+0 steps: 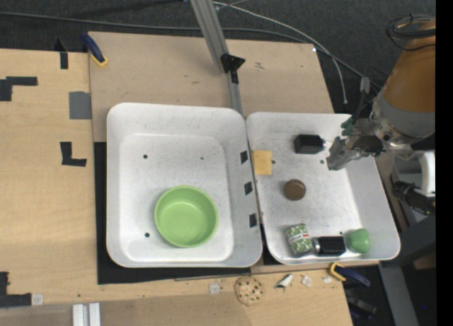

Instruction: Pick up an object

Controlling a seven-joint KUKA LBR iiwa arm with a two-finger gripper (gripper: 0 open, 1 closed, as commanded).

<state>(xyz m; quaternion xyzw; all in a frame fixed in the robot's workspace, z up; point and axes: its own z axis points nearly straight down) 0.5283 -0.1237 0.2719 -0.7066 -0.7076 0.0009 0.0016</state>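
Black block point(308, 143) is our likely target: it lies flat in the right bin point(374, 197) near the back wall, just left of the gripper point(338, 156). We judge it light, rigid and boxy, probably a bit slick, so we'd pinch across the short sides, mid-length.

Left to right: left bin point(127, 134) holds a green bowl point(185, 216), front centre. A tan pad point(262, 163) sits at the right bin's left edge, by the divider. A brown puck point(295, 189) is mid-bin, well apart from the block. At the front wall, a green-patterned box point(299, 239), a black bar point(330, 246) and a green ball point(359, 240) are packed in a row, touching or nearly so; bad pick spot.

The gripper hangs low over the bin's right side, nothing between its fingers that we can see. Whether they're apart or together we can't tell at this angle.
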